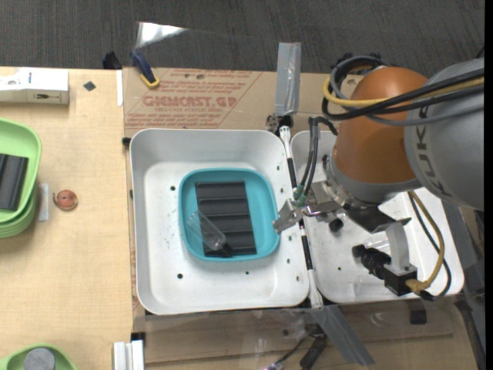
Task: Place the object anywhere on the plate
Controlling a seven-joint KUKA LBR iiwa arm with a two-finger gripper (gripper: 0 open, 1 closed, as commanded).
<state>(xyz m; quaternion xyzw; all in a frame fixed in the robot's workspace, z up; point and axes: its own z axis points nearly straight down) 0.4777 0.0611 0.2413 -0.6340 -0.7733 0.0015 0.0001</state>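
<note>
Object [206, 230]: small clear plastic piece, glassy and see-through, with a dark bit at its lower end. It lies on the teal plate [268, 206], at the plate's lower left, resting on the black ribbed insert [227, 206] that covers the plate's middle. Judged light, stiff, thin-walled and slick; likely to skate or pop out under a hard pinch. Best hold looks to be across its narrow width, near the dark end. Edges hard to read against the ribs.

Plate sits in the left white bin [154, 284]. Gripper [289, 216] hangs at the divide between bins, just beside the plate's right rim, apart from the object. Jaw opening: cannot tell; nothing visibly held.
</note>
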